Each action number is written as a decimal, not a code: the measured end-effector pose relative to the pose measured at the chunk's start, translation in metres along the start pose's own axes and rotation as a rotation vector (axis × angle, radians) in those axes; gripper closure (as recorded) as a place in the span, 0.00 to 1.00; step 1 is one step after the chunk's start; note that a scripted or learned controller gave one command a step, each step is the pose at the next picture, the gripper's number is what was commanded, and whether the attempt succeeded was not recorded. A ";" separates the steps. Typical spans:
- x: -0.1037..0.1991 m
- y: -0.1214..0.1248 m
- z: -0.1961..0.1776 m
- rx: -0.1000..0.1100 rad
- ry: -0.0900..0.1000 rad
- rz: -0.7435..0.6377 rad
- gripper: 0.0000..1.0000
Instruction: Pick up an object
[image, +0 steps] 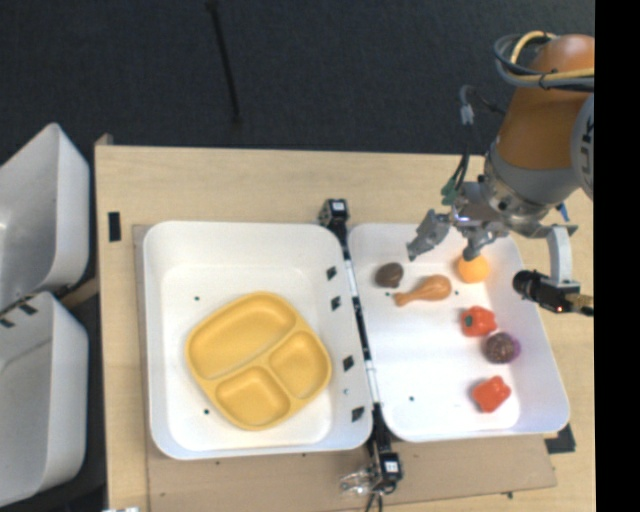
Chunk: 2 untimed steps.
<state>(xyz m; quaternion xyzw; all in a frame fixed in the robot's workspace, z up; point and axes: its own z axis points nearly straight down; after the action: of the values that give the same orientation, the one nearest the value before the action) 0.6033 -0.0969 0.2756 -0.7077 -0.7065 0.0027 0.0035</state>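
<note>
The two-finger grey claw (452, 240) hangs over the upper part of the right shallow white bin (535, 405), at the end of the grey arm with its orange band (540, 120). Its fingers (428, 236) stand apart, one toward the bin divider and one toward the arm side, and nothing sits between them.

Just below the arm-side finger lies a small round orange fruit (473, 268), close to that finger; contact cannot be judged. Below the claw lies a tan drumstick-shaped toy (425, 291), its thin end pointing toward the divider. Beside that end, below and divider-side of the claw, rests a small dark brown rounded lump (389, 274).

Farther below the claw, toward the arm side, three items follow in a loose column: a red pepper-shaped toy (478, 321), a dark purple round item (502, 347), and a red blocky item (491, 394) nearest the bin's lower edge.

Well apart from the claw, across the divider, the left shallow white bin (165, 260) holds a yellow three-compartment plastic plate (258, 358)
</note>
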 end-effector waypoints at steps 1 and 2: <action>0.000 0.002 -0.005 -0.010 0.000 -0.001 0.00; -0.003 0.006 0.057 -0.006 -0.003 0.000 0.00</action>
<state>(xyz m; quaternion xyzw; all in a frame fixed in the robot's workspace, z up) 0.6086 -0.0995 0.2188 -0.7077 -0.7065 0.0017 0.0001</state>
